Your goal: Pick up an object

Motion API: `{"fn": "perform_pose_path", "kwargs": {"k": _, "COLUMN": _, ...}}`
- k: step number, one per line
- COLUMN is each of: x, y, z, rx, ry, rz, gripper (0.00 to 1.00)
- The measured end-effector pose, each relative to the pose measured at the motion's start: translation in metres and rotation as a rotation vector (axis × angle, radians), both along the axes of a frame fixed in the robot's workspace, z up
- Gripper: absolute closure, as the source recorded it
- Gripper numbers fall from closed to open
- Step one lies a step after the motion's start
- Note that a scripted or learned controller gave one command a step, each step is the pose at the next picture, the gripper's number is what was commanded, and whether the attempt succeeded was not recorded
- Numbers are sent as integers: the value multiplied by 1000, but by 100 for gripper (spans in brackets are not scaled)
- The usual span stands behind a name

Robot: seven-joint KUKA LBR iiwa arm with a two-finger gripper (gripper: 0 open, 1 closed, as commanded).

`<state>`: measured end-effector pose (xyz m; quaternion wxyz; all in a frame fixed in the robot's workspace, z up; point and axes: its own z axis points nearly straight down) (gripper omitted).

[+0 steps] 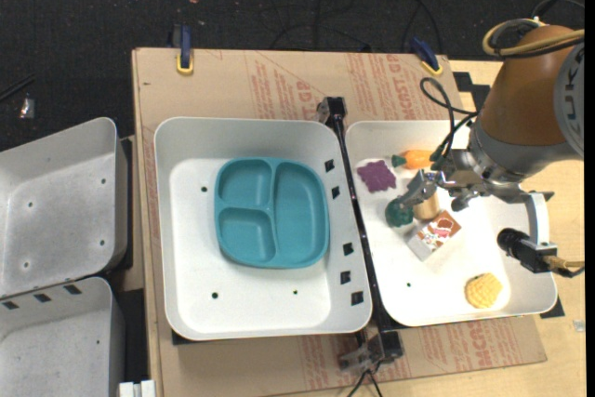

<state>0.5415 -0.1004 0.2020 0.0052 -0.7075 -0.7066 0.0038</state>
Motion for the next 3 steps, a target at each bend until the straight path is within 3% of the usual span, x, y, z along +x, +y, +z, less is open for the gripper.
{"fn": "perform_pose_path", "kwargs": {"k": 1, "x": 3, "y": 0, "z": 6, "rx": -2, "ry": -12, "rz": 2, "gripper": 0}}
{"fn": "perform_pose_path", "kwargs": {"k": 2, "x": 0, "y": -1, "z": -58, "rx": -1, "ry": -7, "rz": -1, "gripper": 0}}
{"fn": "perform_pose_path", "kwargs": {"k": 3, "x": 7, "y": -2, "z": -85, "rx": -8, "ry": -38, "rz": 2, "gripper": 0}}
